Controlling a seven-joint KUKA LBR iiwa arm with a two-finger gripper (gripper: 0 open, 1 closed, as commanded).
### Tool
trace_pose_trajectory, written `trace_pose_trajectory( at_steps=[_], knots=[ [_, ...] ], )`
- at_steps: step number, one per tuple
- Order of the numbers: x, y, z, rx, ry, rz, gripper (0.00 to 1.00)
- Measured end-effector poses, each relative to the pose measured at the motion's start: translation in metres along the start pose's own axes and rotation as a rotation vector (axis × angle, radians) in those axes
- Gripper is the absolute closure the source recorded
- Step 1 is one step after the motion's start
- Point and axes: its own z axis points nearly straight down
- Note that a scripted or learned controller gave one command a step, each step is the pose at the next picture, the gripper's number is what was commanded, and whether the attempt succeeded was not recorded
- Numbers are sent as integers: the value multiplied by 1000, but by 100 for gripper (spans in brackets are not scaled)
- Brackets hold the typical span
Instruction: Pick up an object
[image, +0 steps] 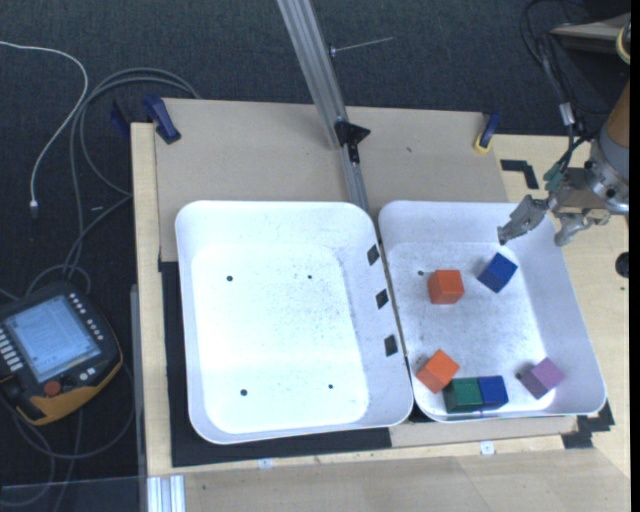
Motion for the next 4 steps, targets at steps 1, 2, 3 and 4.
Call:
trace_pose_trajectory(
  at_steps=[1,2,3,4],
  knots=[
    [11,33,140,-5,-4,-1,0],
    [81,32,156,-27,-6,-4,0],
    [85,-1,166,3,-1,2,0],
    [85,0,156,0,0,1,100]
  ],
)
